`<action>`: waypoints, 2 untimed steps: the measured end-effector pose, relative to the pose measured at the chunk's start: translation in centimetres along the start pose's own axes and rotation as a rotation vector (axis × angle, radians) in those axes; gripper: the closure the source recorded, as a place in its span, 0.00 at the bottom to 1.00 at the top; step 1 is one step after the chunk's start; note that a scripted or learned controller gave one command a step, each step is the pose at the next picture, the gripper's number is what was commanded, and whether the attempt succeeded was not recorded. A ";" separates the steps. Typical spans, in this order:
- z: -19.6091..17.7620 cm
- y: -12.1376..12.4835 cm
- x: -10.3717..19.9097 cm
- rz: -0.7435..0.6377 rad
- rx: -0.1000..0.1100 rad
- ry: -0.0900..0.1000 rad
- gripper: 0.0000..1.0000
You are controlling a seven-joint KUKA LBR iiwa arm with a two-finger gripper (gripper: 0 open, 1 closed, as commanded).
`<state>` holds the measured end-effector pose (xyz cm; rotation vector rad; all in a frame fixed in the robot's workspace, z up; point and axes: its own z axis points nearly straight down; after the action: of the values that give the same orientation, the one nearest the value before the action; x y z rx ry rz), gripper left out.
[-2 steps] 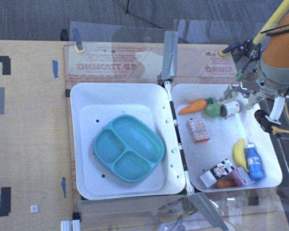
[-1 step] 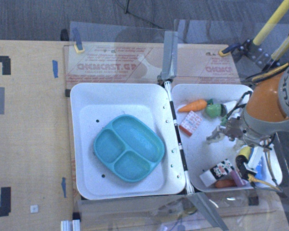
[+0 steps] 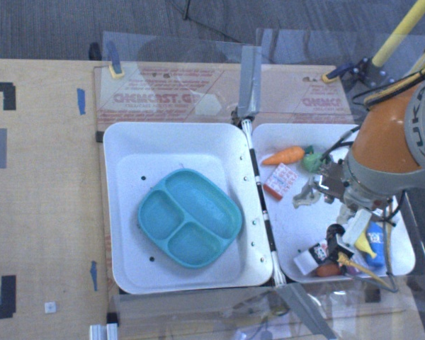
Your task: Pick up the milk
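Fingers (image 3: 302, 198) spread with nothing between them, the gripper (image 3: 306, 195) hovers in the right bin (image 3: 404, 261) just beside the red-and-white milk carton (image 3: 280, 182), which lies flat below the carrot (image 3: 283, 155), long axis slanting toward the bin's far right; its top end is unclear.

The milk (image 3: 280, 182) is a small carton, white with red print on its upward face. It lies flat on its side, turned a little askew to the frame's edges. It sits right of the frame's centre, in the upper left part of the right bin (image 3: 297, 243), close to that bin's left wall. Just above it lies a carrot (image 3: 283, 155), near but apart from it. White bin floor shows bare below it and to its right.
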<state>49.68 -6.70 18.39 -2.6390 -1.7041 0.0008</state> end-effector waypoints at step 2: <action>-23.5 2.5 -7.8 -0.401 -0.003 -0.001 1.00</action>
<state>48.75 -14.78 41.92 -2.2486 -2.1977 -0.0003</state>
